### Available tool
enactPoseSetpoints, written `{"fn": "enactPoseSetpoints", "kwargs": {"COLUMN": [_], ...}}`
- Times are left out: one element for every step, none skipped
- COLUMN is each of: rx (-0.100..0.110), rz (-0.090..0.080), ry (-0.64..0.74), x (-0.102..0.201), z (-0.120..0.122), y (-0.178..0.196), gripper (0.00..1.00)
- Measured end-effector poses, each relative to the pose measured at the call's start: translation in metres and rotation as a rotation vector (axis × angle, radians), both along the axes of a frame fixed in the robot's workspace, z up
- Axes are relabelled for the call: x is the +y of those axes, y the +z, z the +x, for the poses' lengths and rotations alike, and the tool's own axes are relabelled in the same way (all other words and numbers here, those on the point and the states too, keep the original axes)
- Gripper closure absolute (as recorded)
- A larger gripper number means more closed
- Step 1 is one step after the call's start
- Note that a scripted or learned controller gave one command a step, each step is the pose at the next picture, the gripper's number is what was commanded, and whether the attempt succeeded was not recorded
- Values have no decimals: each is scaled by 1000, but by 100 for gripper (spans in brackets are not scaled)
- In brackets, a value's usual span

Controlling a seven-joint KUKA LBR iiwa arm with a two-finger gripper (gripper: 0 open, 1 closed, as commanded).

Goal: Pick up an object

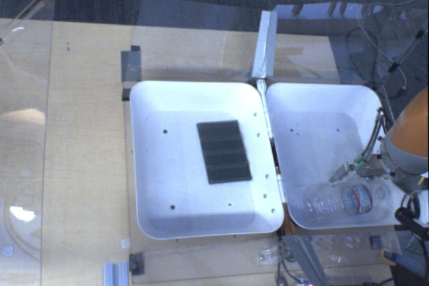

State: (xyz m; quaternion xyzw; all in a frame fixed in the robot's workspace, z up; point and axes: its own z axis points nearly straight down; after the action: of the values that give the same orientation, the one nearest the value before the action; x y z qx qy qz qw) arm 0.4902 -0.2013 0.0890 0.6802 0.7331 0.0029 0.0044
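I'm down in the right bin (315,100), jaws (343,172) low over its floor; whether they're apart or together, I can't tell. Clear plastic bottle (338,199) lies on its side just below them, not gripped. Approach step, I judge: next, settle onto it. Beyond, dark slatted pad (224,151) in the left bin (154,110).

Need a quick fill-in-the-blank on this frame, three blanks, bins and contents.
1. The dark ribbed panel lies in the ____ bin.
2. The clear plastic bottle lies on its ____ in the right bin.
3. The gripper reaches in from the view's ____ edge.

Missing words: left; side; right
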Motion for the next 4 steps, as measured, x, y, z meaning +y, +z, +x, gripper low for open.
{"fn": "enactPoseSetpoints", "kwargs": {"rx": [-1,-6,-6,5], "rz": [3,-2,-1,0], "ry": [-327,-130,-51,75], "x": [-4,5,61,-4], "z": [6,1,1,8], "y": [0,0,1,18], "gripper": [0,0,0,0]}}
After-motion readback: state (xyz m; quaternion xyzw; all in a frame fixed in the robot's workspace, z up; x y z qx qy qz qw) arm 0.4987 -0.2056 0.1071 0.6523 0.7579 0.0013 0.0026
